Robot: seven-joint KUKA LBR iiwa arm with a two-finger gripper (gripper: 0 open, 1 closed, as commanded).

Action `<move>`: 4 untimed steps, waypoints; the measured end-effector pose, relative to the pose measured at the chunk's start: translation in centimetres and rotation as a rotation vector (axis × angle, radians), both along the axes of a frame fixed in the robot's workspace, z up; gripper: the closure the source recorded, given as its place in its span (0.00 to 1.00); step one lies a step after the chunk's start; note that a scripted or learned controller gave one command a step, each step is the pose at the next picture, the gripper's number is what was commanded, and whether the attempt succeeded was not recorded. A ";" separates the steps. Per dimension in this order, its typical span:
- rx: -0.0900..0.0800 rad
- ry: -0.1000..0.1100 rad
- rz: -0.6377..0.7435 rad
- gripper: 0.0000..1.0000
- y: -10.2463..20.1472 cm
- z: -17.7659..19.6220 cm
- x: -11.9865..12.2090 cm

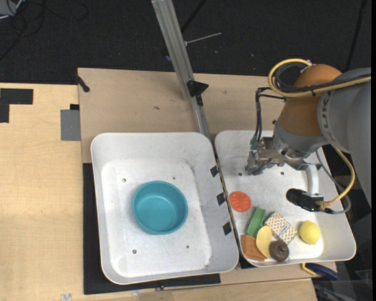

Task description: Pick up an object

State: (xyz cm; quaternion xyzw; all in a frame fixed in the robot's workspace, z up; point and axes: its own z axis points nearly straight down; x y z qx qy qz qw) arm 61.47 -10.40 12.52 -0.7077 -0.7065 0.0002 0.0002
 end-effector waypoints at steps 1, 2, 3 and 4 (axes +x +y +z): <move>0.000 -0.004 0.001 1.00 -0.1 4.3 0.5; 0.000 -0.004 0.001 1.00 -0.4 8.9 1.4; 0.000 -0.004 0.001 1.00 -0.5 13.2 1.4; 0.001 0.000 0.003 1.00 3.3 12.7 -0.8</move>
